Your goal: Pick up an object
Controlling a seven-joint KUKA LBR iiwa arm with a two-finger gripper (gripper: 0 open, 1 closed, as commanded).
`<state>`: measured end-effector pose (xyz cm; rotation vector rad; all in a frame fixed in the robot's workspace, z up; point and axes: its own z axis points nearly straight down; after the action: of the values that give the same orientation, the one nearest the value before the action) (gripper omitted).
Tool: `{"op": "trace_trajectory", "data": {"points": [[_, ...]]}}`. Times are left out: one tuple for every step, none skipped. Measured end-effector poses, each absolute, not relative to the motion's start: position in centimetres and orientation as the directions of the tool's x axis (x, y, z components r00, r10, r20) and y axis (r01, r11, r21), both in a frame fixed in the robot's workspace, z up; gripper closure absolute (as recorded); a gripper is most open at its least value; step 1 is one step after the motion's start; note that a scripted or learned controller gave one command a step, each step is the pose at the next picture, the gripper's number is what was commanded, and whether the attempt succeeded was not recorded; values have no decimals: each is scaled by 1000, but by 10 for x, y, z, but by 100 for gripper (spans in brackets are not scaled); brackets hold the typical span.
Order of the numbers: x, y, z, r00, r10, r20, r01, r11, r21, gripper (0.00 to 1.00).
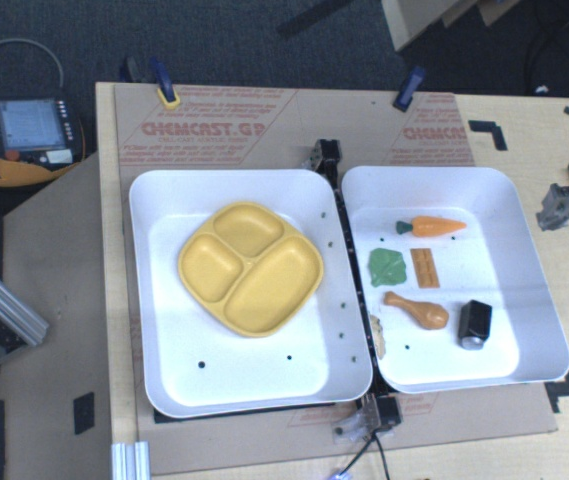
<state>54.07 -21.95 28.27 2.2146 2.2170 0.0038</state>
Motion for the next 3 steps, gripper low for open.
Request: {"op": "trace_trajectory", "data": {"points": [[557,-171,266,-4,1000,1,1000,4,-2,100],[562,-125,257,-6,1000,2,1000,6,-2,100],[569,-75,244,-1,1000,1,1000,1,-2,100]]}}
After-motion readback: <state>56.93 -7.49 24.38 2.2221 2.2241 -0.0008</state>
